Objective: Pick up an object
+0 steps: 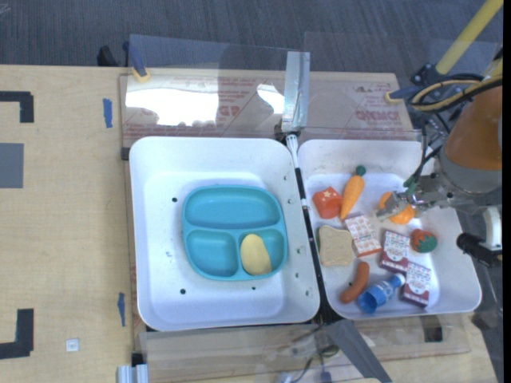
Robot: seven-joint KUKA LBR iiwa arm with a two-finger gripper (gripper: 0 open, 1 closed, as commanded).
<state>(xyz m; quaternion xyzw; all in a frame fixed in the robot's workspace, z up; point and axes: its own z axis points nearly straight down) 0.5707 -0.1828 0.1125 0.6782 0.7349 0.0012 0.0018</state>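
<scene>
Two bins sit side by side mid-frame. The left bin [152, 214] holds a divided plate [231, 214] with a lemon [255, 254] in its lower right compartment. The right bin [463, 294] holds a carrot [352, 194] at upper left, bread [335, 246] below it, a sausage [355, 282] and bottle [379, 292] at the bottom, and packets [397, 250] at centre. The gripper [407, 202] sits at the bin's upper right, perhaps touching a small item there.

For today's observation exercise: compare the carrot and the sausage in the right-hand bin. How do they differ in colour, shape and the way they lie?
The carrot is bright orange with a green top, while the sausage is reddish brown all over. The carrot tapers to a point; the sausage keeps an even thickness with rounded ends. The carrot lies nearer the bin's far wall, the sausage nearer its near edge, beside a blue bottle. Both are long toy foods lying flat at a similar slant in the right bin.
</scene>
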